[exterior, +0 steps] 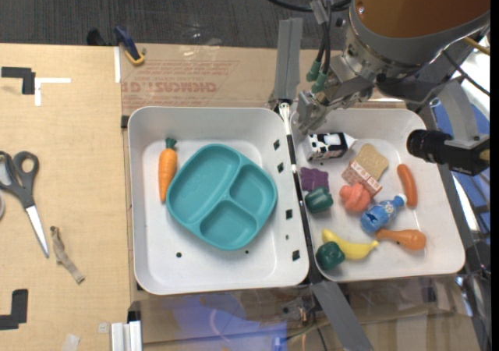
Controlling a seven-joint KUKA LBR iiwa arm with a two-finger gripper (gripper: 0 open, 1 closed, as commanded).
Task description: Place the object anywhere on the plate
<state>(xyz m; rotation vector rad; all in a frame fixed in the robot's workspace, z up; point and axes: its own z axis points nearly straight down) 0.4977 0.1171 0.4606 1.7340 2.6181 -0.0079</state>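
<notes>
Camera view: Left bin point(140, 209), smooth white plastic with rounded corners, holds the plate point(222, 196), a teal moulded tray with three compartments, lying flat and askew. A toy carrot point(166, 170), orange with a green top, lies just beside the plate's left edge, apart from it.

Right bin point(437, 260) carries glossy toy foods: a black-and-white cow-print carton point(327, 146), a tan bread slice point(368, 164), a purple block point(313, 179), a dark green pepper point(318, 200), an orange-red lump point(355, 197), a sausage point(407, 185), a blue bottle point(382, 214), a yellow banana point(352, 246).

Gripper point(306, 117) hangs at the right bin's upper left corner, above the carton; how far it is open I cannot tell, and nothing is visibly held.

Metal scissors point(26, 193) lie on the pale wood tabletop point(62, 139).
</notes>
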